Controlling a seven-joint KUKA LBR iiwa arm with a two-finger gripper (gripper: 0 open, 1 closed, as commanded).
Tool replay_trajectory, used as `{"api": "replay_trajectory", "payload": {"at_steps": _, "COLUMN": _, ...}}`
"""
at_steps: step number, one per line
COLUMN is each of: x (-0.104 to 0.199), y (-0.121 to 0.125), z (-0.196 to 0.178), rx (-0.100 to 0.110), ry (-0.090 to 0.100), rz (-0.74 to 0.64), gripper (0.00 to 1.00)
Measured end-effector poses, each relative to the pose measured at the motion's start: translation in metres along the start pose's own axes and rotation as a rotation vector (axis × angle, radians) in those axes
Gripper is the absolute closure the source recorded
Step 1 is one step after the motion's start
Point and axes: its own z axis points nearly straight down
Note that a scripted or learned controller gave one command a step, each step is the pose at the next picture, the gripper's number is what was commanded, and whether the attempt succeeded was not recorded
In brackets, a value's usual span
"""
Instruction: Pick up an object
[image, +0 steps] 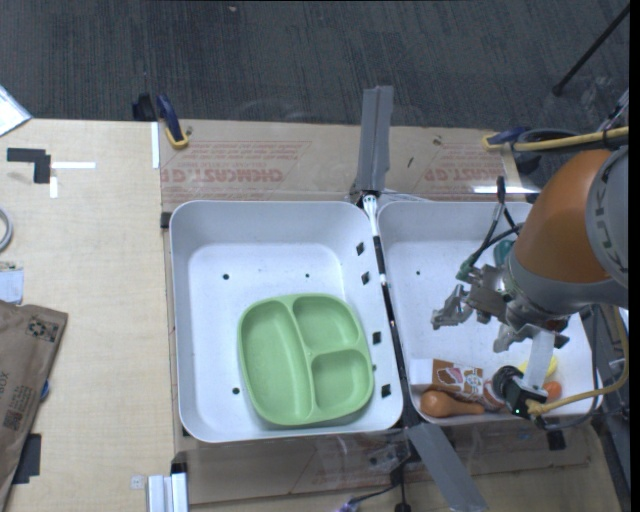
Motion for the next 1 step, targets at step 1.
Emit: {"api": "replay_trajectory", "payload": {"at_steps": 1, "x": -0.0389, "y": 0.086, "z": 0.0345, "rx": 0.002, "ry": -0.001, "rz": -0.029, "gripper": 0.0}}
